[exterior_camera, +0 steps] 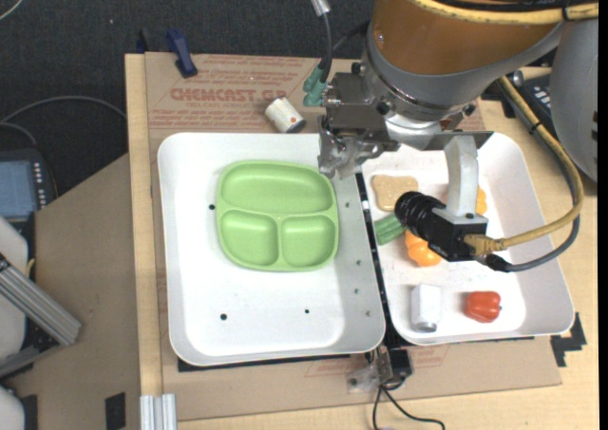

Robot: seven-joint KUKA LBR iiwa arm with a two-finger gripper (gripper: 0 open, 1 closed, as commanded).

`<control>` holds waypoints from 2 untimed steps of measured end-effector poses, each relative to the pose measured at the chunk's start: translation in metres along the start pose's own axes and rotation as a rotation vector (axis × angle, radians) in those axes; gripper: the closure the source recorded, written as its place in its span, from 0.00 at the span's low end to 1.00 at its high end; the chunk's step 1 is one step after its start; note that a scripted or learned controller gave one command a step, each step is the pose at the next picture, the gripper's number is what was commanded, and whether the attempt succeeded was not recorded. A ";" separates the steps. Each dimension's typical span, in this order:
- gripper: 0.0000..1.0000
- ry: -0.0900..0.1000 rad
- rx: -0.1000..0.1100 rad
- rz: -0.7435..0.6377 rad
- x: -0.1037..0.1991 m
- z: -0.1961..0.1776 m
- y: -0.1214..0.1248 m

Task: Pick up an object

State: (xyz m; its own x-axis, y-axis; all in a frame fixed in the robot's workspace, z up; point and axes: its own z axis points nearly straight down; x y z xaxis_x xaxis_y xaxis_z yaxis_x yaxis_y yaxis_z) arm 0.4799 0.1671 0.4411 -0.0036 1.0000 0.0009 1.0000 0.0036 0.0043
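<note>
My gripper (342, 160) hangs low over the rim where the two bins meet, just off the upper right corner of a green divided plate (278, 215) that lies in the left bin (190, 286). I see nothing in its grasp. The right bin (532, 257) holds a tan bread slice (392, 191), a green piece (388, 227), an orange piece (423, 250), a red pepper (483, 305) and a small grey can (425, 308). The bread slice lies closest to the gripper, just to its right. The arm's bulk hides the back of the right bin.
A black cylinder (432, 224) with a yellow cable (551, 229) hangs from the arm over the right bin. A white roll (284, 113) and a blue clip (180, 53) lie on the cardboard behind the left bin. Bare bin floor lies in front of the plate.
</note>
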 end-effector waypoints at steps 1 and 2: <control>1.00 0.000 -0.002 -0.002 0.001 -0.010 0.000; 1.00 0.000 -0.004 -0.002 0.001 -0.020 0.001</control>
State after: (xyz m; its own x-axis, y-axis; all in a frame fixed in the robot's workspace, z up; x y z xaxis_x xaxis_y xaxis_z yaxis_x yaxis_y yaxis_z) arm 0.4807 0.1684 0.4615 -0.0061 1.0000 0.0011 0.9999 0.0061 0.0080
